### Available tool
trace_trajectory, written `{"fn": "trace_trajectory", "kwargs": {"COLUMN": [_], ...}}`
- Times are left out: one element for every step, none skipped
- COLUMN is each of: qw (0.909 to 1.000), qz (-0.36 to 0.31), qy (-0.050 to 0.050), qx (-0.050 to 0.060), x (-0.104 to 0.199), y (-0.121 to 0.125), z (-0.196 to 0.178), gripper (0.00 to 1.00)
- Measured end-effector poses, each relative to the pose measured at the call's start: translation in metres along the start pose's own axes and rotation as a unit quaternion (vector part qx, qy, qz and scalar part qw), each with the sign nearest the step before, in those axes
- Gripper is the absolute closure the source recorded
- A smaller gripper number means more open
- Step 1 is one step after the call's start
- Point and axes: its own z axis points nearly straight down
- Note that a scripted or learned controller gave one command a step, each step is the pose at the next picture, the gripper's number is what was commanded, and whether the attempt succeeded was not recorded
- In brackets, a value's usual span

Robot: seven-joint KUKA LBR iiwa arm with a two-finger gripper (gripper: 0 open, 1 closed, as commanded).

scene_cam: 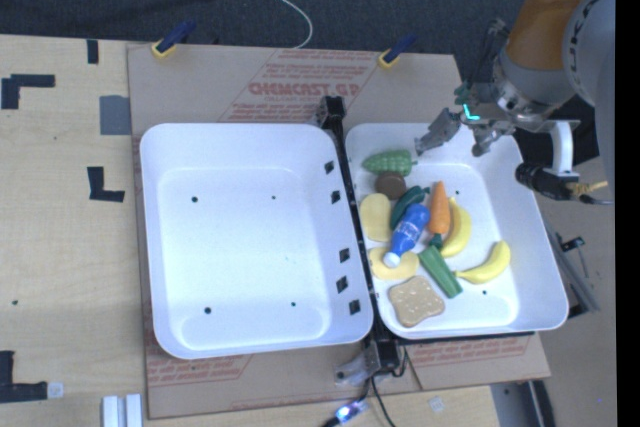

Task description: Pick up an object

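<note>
The right bin (pixel 520 310) holds a pile of toy food: a green leafy piece (pixel 388 161), a brown lump (pixel 391 184), a pale yellow piece (pixel 375 214), a blue bottle (pixel 407 231), an orange carrot (pixel 439 206), a green pickle (pixel 440 272), a yellow banana (pixel 487 264) and a bread slice (pixel 416 300). My gripper (pixel 462 137) hovers over the bin's far edge, up and right of the pile. Its two grey fingers (pixel 434 131) are spread apart with nothing between them.
The left bin (pixel 160 245) sits beside the right one, with a black hinge strip (pixel 343 215) between them. Both rest on a cardboard sheet (pixel 290 85) held by clamps. A cable (pixel 290 0) hangs at the back.
</note>
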Motion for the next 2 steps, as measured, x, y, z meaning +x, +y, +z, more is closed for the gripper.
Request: {"fn": "trace_trajectory", "kwargs": {"qw": [1.0, 0.9999], "qz": [0.002, 0.0], "qy": [-0.001, -0.004], "qx": [0.003, -0.009], "x": [-0.052, -0.082], "y": [0.023, 0.03], "z": [0.077, -0.181], "gripper": [0.0, 0.0]}}
